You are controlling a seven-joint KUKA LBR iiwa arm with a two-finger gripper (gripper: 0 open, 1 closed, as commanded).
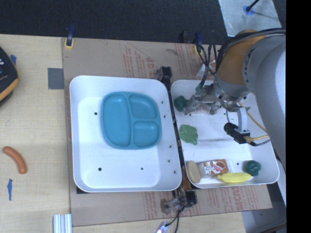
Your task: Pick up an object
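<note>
The right bin (265, 152) holds several small items. A dark green piece (181, 102) lies at its far left corner, and a light green leafy piece (188, 134) lies nearer the middle of its left side. Along the front wall lie a tan oval piece (193, 172), a printed snack packet (214, 168), a yellow banana (235, 177) and a dark green broccoli-like piece (251, 167). My gripper (201, 106) hangs low over the far part of this bin, just right of the dark green piece. I see nothing clearly held in it.
The left bin (85, 178) carries a blue divided plate (130, 119). On the bench to the left lie an orange sausage (15, 159) and a black and yellow device (6, 76). The arm's grey body (265, 76) covers the right bin's far right corner.
</note>
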